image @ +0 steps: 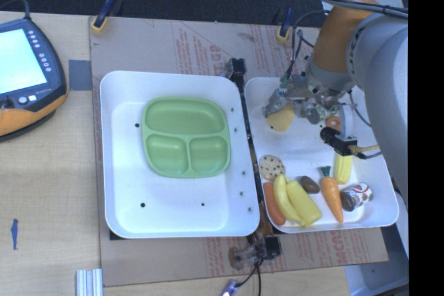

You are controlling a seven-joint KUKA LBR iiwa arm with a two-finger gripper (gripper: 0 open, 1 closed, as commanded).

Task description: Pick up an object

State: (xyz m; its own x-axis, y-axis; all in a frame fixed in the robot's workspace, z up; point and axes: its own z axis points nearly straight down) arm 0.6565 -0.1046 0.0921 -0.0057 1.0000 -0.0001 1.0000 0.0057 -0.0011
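I take the divided tray [186, 136] as my landmark; it lies in the left bin [118, 170], toward that bin's far side. To the tray's right sits the right bin [378, 215], touching the left one. My gripper [288, 106] hangs over the right bin's far end, right of the tray, with a pale lump [281, 120] at its tip. The cookie [271, 166], banana [283, 199], carrot [332, 198] and corn cob [342, 167] lie right of the tray, nearer the bench's front. A teach pendant [26, 76] rests well left of the tray.
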